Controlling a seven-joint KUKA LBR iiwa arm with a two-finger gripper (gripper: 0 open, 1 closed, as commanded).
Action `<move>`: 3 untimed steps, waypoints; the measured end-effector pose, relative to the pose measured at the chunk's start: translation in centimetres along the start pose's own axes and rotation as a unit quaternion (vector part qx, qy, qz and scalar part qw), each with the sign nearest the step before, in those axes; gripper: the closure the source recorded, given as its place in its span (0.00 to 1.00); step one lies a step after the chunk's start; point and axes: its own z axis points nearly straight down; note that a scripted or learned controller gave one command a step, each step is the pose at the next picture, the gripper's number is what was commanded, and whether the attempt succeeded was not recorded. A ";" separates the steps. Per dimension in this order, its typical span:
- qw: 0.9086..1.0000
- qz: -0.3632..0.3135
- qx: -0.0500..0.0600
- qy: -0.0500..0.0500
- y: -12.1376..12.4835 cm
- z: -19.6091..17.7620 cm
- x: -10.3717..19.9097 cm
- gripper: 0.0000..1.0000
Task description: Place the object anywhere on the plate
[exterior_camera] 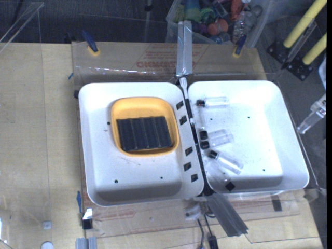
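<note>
A yellow plate (142,106) with rounded corners lies in the left white bin (96,154). On the plate rests a dark grey ribbed rectangular block (144,133), lying flat and covering most of the plate's middle. Nothing is touching the block.
The right white bin (275,139) holds three clear vials with black caps (215,102) (218,137) (225,163) and a small black piece (230,186). A row of black clips (187,135) runs along the divider between the bins. A tub of colourful toys (220,7) stands behind.
</note>
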 end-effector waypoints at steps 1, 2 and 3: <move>0.999 0.033 0.000 0.000 -2.1 -1.3 1.8 0.00; 0.999 0.048 0.000 0.000 -3.6 -0.8 3.4 0.00; 0.998 0.070 0.000 -0.001 -3.9 -1.1 3.3 0.00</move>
